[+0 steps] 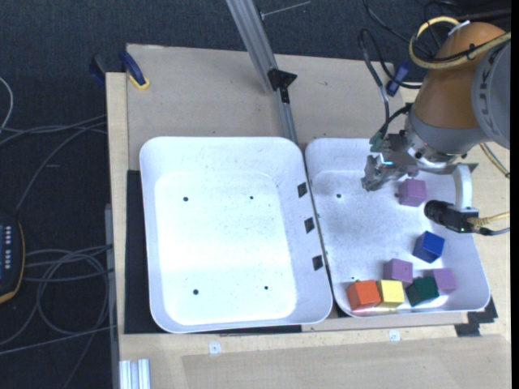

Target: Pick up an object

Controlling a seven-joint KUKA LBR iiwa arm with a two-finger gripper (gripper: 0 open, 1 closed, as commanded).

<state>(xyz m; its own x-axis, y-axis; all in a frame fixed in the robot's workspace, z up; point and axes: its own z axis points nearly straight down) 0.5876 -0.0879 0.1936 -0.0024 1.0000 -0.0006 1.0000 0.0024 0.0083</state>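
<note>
Robotics lab: robot arm (458, 87) reaching over a plywood table (203, 79) carrying two white bins (150, 217), loose cables (49, 258) trailing across dark carpet (57, 23).

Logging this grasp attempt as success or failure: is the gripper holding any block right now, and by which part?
Nothing shows between the fingers. The gripper hangs over bare floor of the right bin; the nearest purple block lies beside it, ungrasped.

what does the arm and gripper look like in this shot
The arm is bulky and rounded, orange on its upper housing with grey below. Dark cables loop around it, one yellowish. The gripper is a small grey metal unit with blue-lit spots.
</note>
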